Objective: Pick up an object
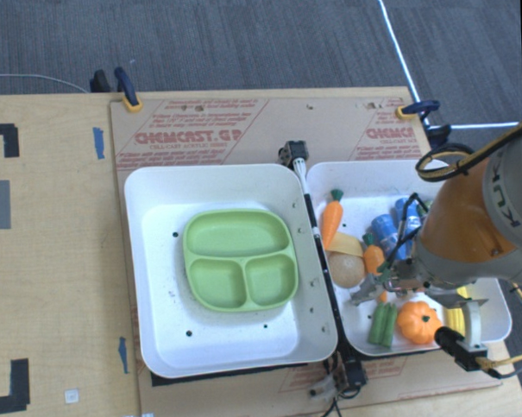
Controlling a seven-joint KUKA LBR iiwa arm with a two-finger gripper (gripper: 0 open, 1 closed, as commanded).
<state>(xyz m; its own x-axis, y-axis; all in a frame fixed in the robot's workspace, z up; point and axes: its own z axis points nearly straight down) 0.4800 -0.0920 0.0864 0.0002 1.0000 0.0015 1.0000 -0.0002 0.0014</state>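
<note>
One small green toy cucumber [383, 324] lies just near-left of my gripper [387, 286], long axis near-to-far; finger state I cannot tell

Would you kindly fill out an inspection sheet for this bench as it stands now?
Surface: bench bears two white bins; left bin, right bin.
Job's things: in right bin, carrot, potato-like piece, blue item, green piece, small pumpkin, yellow piece.
Clutter: green divided plate in left bin.
Grippers: tool low over right bin's toys; grip unclear.
Cables: black loop on arm; white cable on floor.
Surroundings: grey carpet; clamps on board.
</note>
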